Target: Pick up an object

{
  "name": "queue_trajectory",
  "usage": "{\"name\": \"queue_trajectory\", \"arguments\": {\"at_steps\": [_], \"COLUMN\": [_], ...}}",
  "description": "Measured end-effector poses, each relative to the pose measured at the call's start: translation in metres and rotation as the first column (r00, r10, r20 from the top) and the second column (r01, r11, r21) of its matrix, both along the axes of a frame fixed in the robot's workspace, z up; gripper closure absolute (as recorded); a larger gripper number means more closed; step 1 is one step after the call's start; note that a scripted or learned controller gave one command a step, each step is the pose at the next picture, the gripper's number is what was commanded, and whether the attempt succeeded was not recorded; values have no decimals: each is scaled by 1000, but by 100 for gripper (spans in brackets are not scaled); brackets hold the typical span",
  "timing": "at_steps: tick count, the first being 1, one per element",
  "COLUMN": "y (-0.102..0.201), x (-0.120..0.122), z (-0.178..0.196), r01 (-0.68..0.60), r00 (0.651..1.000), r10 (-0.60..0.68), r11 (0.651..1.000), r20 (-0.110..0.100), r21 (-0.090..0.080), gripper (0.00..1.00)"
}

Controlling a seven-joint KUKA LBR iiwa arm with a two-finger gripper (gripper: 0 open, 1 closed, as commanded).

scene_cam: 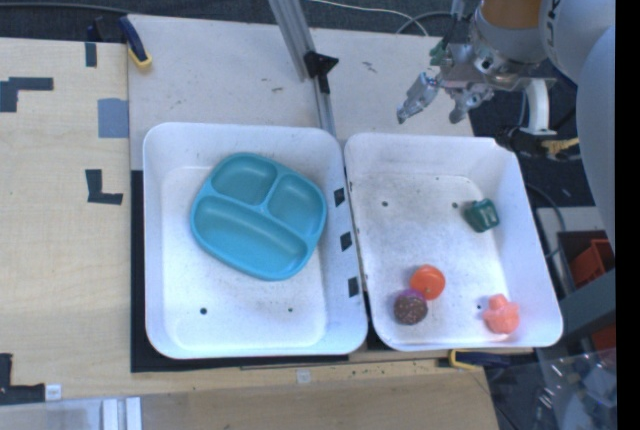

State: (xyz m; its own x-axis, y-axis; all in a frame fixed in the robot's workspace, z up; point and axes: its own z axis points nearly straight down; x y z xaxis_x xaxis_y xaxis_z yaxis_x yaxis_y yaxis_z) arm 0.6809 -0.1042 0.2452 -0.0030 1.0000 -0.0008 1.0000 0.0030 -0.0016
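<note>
Bench (pixel 230 78) inspected from left edge to right. Left bin (pixel 160 248): one blue divided plate (pixel 259 215), three compartments, lying flat and turned at an angle, nearer the bin's far edge than its near edge. Dark specks are scattered over the bin floor around it. Nothing rests on the plate.

Right bin (pixel 520 208), set just beside the left one, their rims meeting along the middle: four small objects, all in its right and near portions. A dark brownish ball (pixel 409 308) sits by the near edge, touching or all but touching an orange ball (pixel 428 281) just behind it. A pink-orange lumpy object (pixel 500 314) lies in the near right corner, apart from the two balls. A small green object (pixel 482 214) lies against the right wall, about halfway along it, well apart from the rest. Dark specks mark this floor too.

My gripper (pixel 412 108) hangs beyond the right bin's far edge, over the bare bench, outside the bin. My fingers (pixel 420 98) point down and leftward; whether they stand wide or narrow I cannot tell at this angle. Nothing is visible between them. All four pickable objects remain on the bin floor, well apart from my gripper.
</note>
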Motion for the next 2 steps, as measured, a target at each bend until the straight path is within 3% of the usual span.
{"name": "queue_trajectory", "arguments": {"at_steps": [1,2], "y": [0,9], "x": [0,-6], "z": [0,-53], "r01": [0,1], "r00": [1000,1000], "r10": [0,-1], "r11": [1000,1000], "r20": [0,-5], "r21": [0,0], "gripper": [0,0]}}
